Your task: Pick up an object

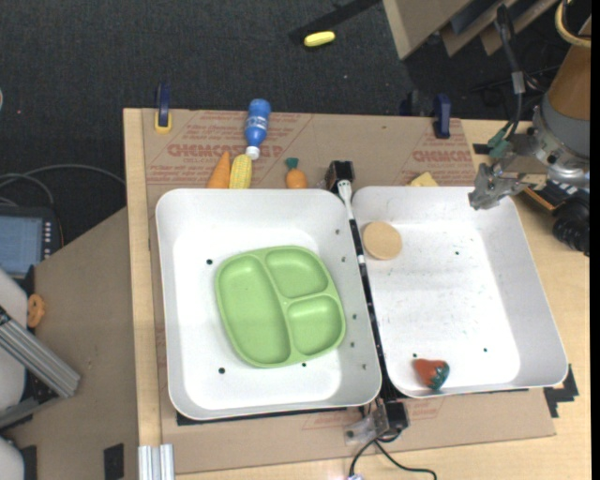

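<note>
My end effector [486,190] hung over the right bin's [525,309] far-right corner; whether it was spread, I could not tell. The tan disc [382,240] lay at its eight o'clock, well apart, near the bin's far-left corner.

A dark speckled carpet [84,56] covers the floor behind and to the left of the light wooden bench [562,272], and a small yellow object [320,39] lies on it near the top edge. A printed cardboard sheet [309,136] is held to the bench by two blue clamps [164,101]. Cardboard boxes [459,23] stand at upper right, black cables [56,178] trail at left, and an aluminium rail [37,361] crosses the lower-left corner.
</note>
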`<state>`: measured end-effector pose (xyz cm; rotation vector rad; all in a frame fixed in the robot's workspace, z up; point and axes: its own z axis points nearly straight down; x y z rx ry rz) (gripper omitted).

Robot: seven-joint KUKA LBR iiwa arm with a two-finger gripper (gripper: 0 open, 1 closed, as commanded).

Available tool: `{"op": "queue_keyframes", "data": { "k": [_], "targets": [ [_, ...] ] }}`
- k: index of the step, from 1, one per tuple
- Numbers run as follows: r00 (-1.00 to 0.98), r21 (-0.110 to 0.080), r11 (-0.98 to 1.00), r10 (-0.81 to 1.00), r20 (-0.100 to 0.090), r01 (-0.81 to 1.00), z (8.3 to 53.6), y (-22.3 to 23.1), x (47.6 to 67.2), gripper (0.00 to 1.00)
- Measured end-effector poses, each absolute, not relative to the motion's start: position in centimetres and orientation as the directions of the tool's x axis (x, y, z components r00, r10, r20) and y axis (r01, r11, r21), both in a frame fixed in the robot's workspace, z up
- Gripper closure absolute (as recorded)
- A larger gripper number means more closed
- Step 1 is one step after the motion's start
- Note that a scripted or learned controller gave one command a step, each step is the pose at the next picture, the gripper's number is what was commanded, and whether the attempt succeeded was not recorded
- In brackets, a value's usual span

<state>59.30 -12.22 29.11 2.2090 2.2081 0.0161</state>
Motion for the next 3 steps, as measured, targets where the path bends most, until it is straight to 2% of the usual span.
{"op": "queue_keyframes", "data": {
  "k": [1, 2, 3],
  "targets": [
    [-0.006, 0.0, 0.006, 1.0, 0.002, 1.0, 28.5, -5.9, 59.3, 1.0],
    [-0.003, -0.01, 0.003, 1.0, 0.002, 1.0, 18.6, -4.4, 62.7, 1.0],
    [-0.006, 0.01, 0.006, 1.0, 0.0, 1.0, 25.5, 0.5, 65.1, 1.0]
  ]
}}
